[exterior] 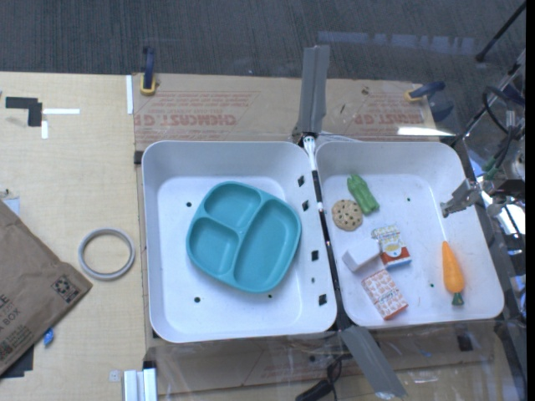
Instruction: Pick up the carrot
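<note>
The carrot [452,269] lies flat on the floor of the right bin [415,164], close to that bin's right wall and toward its near corner, its orange body running near-to-far with the dark green stub at the near end. It touches nothing else, so there is free floor on its left side for a finger to come down, though the wall just to its right leaves less room there; a grasp across its narrow width looks the likelier choice. Further left in the same bin sit a small carton with red print [391,246], a white block [360,260] just beside it, and a red-patterned box [384,295] nearer the front; a cookie [346,215] and a green pickle-like piece [363,193] lie toward the far left. All are well apart from the carrot. The gripper [462,199] hangs at the bin's right rim, beyond the carrot on the far side and apart from it; whether it is spread or closed I cannot tell, and nothing is seen within it. The left bin [219,154] bears a teal divided plate [243,237].
</note>
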You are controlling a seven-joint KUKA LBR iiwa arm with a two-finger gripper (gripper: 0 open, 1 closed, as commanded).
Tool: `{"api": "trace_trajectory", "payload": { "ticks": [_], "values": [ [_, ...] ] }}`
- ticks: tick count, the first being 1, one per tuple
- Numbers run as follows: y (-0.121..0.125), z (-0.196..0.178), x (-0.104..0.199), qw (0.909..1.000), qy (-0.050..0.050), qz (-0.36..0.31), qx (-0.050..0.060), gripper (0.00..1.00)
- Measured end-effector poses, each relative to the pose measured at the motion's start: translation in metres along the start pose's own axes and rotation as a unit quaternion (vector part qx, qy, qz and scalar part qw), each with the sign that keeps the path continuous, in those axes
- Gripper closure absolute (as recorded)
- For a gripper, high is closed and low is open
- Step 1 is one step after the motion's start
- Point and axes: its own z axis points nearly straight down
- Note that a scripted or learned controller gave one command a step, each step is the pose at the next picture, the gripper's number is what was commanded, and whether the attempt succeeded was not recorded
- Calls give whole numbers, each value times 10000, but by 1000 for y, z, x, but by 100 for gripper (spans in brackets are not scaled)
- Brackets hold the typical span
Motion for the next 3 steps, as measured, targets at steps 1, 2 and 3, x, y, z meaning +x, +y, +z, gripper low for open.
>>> {"api": "trace_trajectory", "payload": {
  "ticks": [1,2,3],
  "values": [
    [-12,136,-7,10000,16,47,-22,0],
    [-12,127,-8,10000,9,64,-16,100],
    [11,48,67,9982,-1,599,-5,100]
  ]
}}
